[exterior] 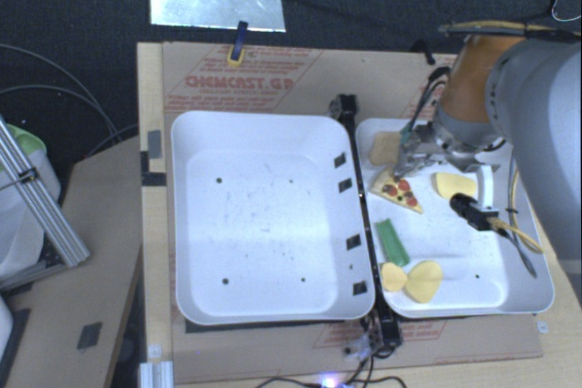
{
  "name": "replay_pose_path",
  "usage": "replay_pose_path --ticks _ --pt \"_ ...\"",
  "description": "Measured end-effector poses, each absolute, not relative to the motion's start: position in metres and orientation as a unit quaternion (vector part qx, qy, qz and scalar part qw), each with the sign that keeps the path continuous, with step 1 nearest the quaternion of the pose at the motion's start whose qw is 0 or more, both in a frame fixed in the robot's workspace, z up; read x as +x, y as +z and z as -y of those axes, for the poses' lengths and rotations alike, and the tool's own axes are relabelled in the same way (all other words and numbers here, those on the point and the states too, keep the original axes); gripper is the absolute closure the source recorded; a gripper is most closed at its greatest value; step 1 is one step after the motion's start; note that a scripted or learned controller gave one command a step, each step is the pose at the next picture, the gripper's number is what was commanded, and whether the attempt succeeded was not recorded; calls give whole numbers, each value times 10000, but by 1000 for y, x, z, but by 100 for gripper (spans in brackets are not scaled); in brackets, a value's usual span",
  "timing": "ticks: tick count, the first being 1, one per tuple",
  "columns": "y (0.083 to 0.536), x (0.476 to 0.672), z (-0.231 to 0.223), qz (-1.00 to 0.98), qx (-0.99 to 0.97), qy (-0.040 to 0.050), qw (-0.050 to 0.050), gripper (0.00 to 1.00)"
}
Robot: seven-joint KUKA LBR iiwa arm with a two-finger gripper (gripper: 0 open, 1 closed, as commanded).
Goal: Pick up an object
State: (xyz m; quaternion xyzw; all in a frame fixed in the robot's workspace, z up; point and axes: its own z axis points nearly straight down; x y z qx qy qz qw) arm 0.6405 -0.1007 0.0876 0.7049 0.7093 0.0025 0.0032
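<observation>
Red lettering on the brown cardboard sheet under the bins, near its far edge: seems to read "CHEMCAST GP", upside-down to no one, running left to right. More red print on the same sheet at its near edge and far right corner, too small and partly hidden to read. No other legible text, numbers or labels.

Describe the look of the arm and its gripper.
The arm is a bulky rounded grey casing with an orange band above the wrist. Thin dark cables run down beside that band to a small grey metal gripper.
</observation>
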Motion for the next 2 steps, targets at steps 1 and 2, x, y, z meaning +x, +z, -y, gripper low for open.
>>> replay_pose_path --ticks 1,2 --pt "87 668 92 -7091 7051 -40 -29 100" --pt "84 665 213 -7045 7097 -30 -25 100"
